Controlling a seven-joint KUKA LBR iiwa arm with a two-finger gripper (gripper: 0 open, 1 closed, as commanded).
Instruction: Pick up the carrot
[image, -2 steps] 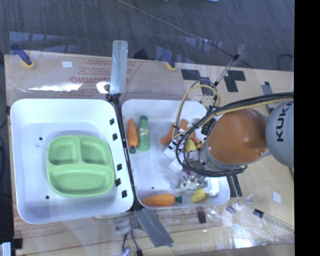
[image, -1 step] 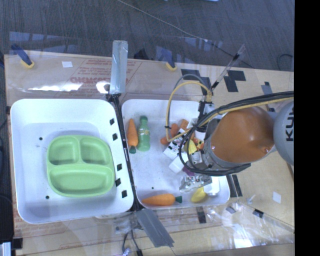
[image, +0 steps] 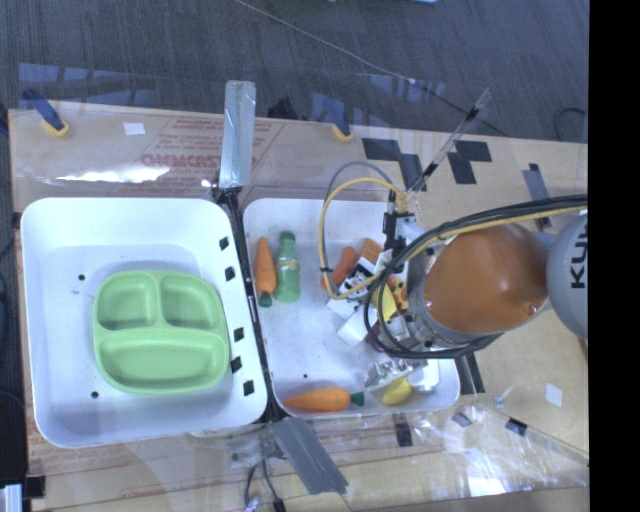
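Along the right bin's (image: 300, 215) near wall a carrot (image: 318, 401) is laid flat, just left of the hand (image: 385, 375). That hand is lowered over a yellow item (image: 398, 392), and whether it is spread or pressed together cannot be told. Two more carrots (image: 264, 268) are seen farther back beside a green bottle (image: 287, 267). A green tray (image: 160, 333) is seated within the left bin (image: 50, 230).

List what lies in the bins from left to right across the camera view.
Green divided plate → upright carrot → green bottle → carrot lying at the near wall → yellow piece.
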